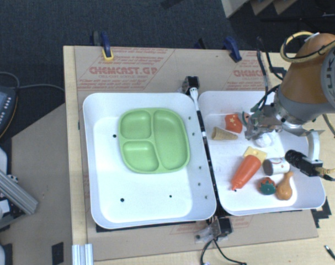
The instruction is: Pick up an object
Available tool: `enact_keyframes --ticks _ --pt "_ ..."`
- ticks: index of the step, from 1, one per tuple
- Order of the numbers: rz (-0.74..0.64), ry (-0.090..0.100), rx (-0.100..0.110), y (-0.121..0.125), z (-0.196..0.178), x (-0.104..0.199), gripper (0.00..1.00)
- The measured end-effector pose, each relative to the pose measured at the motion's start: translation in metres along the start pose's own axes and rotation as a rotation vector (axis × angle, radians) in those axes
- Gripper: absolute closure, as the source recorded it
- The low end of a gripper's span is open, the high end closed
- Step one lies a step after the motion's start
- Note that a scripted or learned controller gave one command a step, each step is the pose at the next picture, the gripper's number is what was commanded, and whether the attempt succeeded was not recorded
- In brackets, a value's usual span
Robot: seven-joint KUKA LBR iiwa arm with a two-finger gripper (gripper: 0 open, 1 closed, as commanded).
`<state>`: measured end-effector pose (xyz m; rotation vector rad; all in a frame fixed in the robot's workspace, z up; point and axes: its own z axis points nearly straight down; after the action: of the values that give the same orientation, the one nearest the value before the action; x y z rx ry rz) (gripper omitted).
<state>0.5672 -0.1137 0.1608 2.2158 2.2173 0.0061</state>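
Camera view: the gripper [259, 127] hangs low in the right bin [222, 200]; I cannot tell its grip. A smooth orange carrot [245, 171] lies at 7 o'clock from it. A red tomato [233, 122] sits at 9 o'clock. The left bin [101, 203] holds a green plate [154, 140] with 3 dips and bare white floor around it.

bins [101, 203]: glossy white plastic | tray [154, 139]: matt green plastic | bench [150, 70]: cardboard
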Motion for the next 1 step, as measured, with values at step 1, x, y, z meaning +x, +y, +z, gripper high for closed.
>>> enact_keyframes --ticks 1 --pt "0.0 0.0 0.0 -0.0044 -0.06 -0.0063 1.0"
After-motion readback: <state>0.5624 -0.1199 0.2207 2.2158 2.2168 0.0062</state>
